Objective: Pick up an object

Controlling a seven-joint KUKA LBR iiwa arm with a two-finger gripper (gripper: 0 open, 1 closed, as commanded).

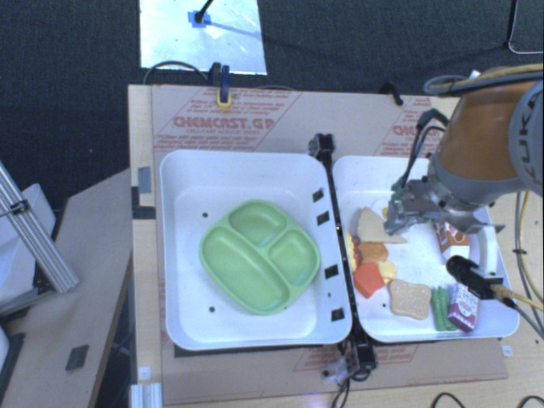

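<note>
The likeliest target is the pale, wedge-shaped piece of toy food lying in the right-hand shallow white bin, near that bin's left wall. The two-finger gripper stands directly beside the wedge's right edge, low over the bin floor. Whether the fingers are parted or closed cannot be told from this view, since the wrist body hides them, and nothing is seen held between them. The judgement is that the arm is at the descent or closing stage of a pick, with no grasp yet confirmed.

Just below the wedge lies a cluster: a small brown-orange piece, an orange-red block and a small yellow piece, all touching or nearly so. Such crowding leaves little room for a finger on the wedge's lower side, which may explain the approach from its right edge. Further toward the near rim rest a tan slice of toy bread, a green ribbed item and a purple packet.

The left-hand white bin holds a green, three-compartment plastic tray, lying flat and well apart from the work, presumably serving as the receiving side.
</note>
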